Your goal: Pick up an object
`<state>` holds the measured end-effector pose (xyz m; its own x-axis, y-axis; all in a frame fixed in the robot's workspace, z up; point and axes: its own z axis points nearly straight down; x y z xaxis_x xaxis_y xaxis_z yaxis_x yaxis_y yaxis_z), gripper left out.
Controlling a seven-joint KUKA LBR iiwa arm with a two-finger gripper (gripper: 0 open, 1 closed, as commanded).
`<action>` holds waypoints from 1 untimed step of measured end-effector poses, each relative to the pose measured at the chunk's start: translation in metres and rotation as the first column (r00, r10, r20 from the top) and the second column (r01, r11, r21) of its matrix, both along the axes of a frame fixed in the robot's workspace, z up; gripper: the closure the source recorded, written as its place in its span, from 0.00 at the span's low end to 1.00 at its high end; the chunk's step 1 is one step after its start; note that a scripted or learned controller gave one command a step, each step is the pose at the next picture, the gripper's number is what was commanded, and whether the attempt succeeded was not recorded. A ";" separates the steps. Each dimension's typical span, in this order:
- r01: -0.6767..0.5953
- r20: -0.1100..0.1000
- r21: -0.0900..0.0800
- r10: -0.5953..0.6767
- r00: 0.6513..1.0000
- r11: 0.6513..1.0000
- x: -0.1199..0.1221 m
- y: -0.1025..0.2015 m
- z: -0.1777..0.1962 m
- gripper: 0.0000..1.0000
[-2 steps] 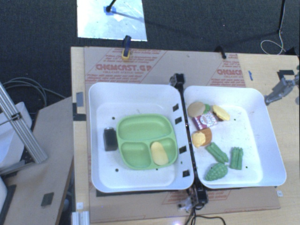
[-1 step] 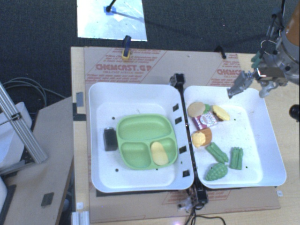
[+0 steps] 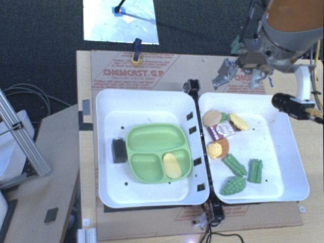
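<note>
My two-finger metal pincer (image 3: 242, 78) hangs above the brown cardboard sheet (image 3: 152, 71) just beyond the far rim of the right shallow white bin (image 3: 292, 151). Its fingers (image 3: 223, 77) are spread apart, and nothing sits between them.

Below and nearer the camera, the right bin holds a loose cluster of small toy foods. A round tan bun-like piece (image 3: 211, 118) lies near the bin's far left corner, with a yellow wedge-shaped piece (image 3: 238, 121) just beside it on the right. A dark red and white packet (image 3: 221, 131) lies between and under those two, touching or nearly touching both. An orange and yellow round piece (image 3: 218, 148) sits just below the packet, close to the divider. A green pod-like piece (image 3: 235, 164) lies slanted beside it, a green bundle of stalks (image 3: 255, 170) stands just to its right, and a bumpy green cluster (image 3: 233, 185) rests nearest the front rim.

The left shallow white bin (image 3: 109, 110) holds a light green plastic divided tray (image 3: 152, 140), with a pale yellow oblong piece (image 3: 172, 165) in its lower right compartment. A small black block (image 3: 119, 150) rests against the tray's left edge.

A black cylindrical fixture (image 3: 289, 105) juts over the right bin's far right rim.
</note>
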<state>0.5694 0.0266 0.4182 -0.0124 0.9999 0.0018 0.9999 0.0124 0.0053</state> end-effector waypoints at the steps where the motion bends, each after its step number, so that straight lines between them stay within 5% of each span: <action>1: 0.000 0.005 0.002 0.000 1.000 1.000 0.004 0.075 0.069 0.00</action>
